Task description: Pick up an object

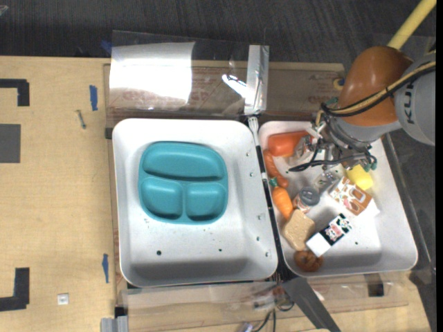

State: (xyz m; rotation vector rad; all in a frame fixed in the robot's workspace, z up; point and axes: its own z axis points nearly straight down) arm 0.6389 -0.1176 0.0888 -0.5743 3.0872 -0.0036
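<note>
Gripper (325,163) lowered into right bin (394,216), among toy food: orange piece (284,144), yellow piece (360,178), carrot (282,200), bread slice (297,229). Grip state cannot be told. Teal divided plate (183,180) seen in left bin (138,247).

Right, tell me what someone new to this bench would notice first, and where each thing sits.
The teal divided tray stands out most, lying alone in the left bin. Next comes the clutter in the right bin: orange pieces near its left wall, a yellow block, a slice of bread and a small black-and-white carton. The grey arm with its orange band reaches down over that bin's far end.
</note>
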